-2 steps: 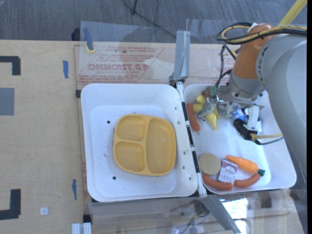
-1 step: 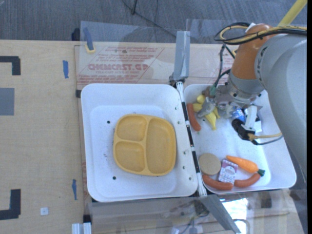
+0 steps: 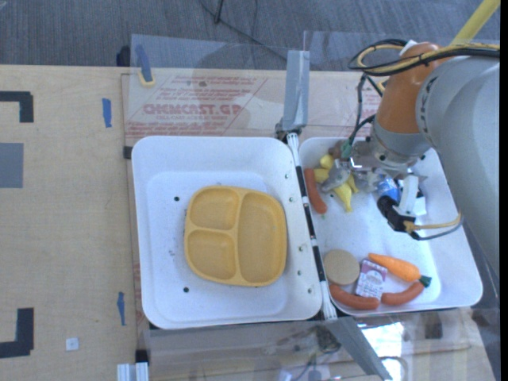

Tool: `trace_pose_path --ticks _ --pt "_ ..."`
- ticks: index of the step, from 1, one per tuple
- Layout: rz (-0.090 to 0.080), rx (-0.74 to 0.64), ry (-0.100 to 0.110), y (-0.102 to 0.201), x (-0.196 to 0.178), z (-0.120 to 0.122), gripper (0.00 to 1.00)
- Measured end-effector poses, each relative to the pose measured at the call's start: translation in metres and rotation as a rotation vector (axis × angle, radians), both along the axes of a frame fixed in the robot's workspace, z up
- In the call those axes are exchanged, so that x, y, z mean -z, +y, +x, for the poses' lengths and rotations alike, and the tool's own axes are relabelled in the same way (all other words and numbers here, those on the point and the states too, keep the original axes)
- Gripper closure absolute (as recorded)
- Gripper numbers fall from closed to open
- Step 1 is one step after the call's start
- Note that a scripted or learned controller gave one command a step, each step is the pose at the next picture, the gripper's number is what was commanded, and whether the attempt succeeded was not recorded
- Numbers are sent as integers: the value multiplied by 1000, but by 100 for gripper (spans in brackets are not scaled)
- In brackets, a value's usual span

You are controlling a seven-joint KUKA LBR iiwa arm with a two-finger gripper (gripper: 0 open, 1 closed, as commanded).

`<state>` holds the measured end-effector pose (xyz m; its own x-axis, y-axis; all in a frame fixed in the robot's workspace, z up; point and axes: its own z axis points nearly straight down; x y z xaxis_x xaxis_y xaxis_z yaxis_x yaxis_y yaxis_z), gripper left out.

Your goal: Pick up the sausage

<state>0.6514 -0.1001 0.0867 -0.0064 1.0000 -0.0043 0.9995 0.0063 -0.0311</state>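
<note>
Sausage (image 3: pixel 316 190) first: it is a short red one, lying along the left wall of the right bin (image 3: pixel 460 280), a bit right of the middle of the picture. Just beside it, on its right, are some yellow banana pieces (image 3: pixel 343 193). A small blue thing (image 3: pixel 386 187) sits a little further right.

Right above those yellow pieces is the gripper (image 3: pixel 359 167), low in the upper part of the right bin. I cannot tell if it is wide or narrow, because the grey and orange arm (image 3: pixel 401 94) covers much of it. I see nothing held in it.

Down at the bottom of the same bin is a long red piece (image 3: pixel 401 294) that also looks like a sausage. A little packet (image 3: pixel 371 278) lies partly over it, a carrot (image 3: pixel 394 267) sits near it, and a round tan disc (image 3: pixel 343 266) touches its left end.

The left bin (image 3: pixel 159 173) has a yellow tray (image 3: pixel 236 235) with three parts.

What could go wrong? The gripper looks closer to the bananas than to the sausage, so I think it could grab a banana by mistake. The sausage hugs the wall, so the gripper could bump the wall or push the sausage away. It might also head for the other red piece and catch the packet.
</note>
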Motion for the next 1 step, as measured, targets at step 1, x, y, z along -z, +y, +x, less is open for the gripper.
trace_pose_path --ticks 1 --pt "-1 12 10 1 0 3 0"
